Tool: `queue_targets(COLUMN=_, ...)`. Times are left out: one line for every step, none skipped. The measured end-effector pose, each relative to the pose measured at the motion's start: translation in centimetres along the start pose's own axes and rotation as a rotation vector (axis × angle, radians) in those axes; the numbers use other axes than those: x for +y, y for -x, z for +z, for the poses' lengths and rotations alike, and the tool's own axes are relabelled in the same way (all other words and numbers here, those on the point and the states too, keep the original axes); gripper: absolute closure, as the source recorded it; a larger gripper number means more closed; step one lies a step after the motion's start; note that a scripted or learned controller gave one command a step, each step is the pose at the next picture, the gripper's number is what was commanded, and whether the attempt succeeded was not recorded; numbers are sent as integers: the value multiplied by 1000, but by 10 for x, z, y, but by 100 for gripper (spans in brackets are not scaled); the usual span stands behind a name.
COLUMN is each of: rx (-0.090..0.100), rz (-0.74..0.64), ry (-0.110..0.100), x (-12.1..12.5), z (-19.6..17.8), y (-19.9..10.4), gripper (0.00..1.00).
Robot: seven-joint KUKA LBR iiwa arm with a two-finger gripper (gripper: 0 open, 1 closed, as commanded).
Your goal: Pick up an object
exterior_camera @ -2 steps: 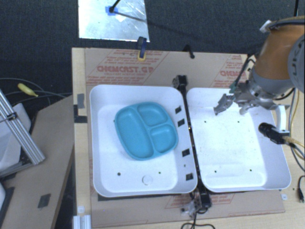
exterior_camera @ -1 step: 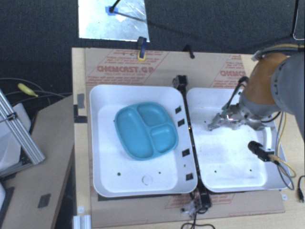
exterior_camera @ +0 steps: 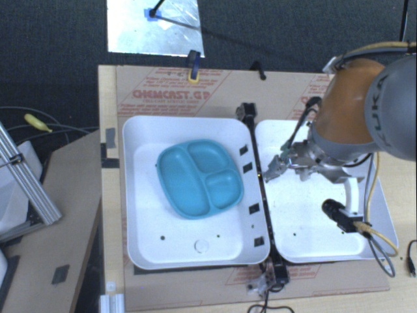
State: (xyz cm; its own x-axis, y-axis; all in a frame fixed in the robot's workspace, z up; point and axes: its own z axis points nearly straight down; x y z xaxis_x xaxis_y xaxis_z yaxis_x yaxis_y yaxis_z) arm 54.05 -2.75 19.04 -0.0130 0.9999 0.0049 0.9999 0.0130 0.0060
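1. The 2 shallow white bins sit side by side on the table (exterior_camera: 163, 83), on a brown cardboard sheet printed with red lettering.
2. The blue plate (exterior_camera: 199, 178), a tray with 3 compartments, lies flat near the middle of the left bin (exterior_camera: 140, 240); it is turned at a slant to the bin's walls.
3. A small clear round thing (exterior_camera: 201, 245), too faint to identify, lies on the left bin's floor just below the blue plate, apart from it.
4. A black divider (exterior_camera: 257, 175) with clips runs between the left bin and the right bin (exterior_camera: 306, 240).
5. The arm (exterior_camera: 365, 103), grey with an orange band, reaches over the right bin from the side far from the blue plate.
6. The tool (exterior_camera: 273, 167) points toward the black divider, over the right bin's near-divider edge, well apart from the blue plate.
7. Whether the tool is released or clenched cannot be told: its tips are small and blurred, and nothing can be seen between them.
8. A black cylinder (exterior_camera: 339, 215) with yellow cables hangs beneath the arm over the right bin, farther from the blue plate than the tool.
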Motion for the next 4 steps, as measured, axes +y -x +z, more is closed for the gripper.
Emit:
queue_targets(rx=-3, rz=2, ry=-2, x=20, z=4, y=-67, gripper=0)
queue_targets(rx=-4, rz=9, ry=-3, x=20, z=-7, y=-62, gripper=100)
queue_targets(rx=-1, rz=5, ry=3, x=-53, z=-113, y=-91, gripper=100)
queue_targets(rx=-2, rz=1, ry=-5, x=-52, z=-99, y=-172, gripper=100)
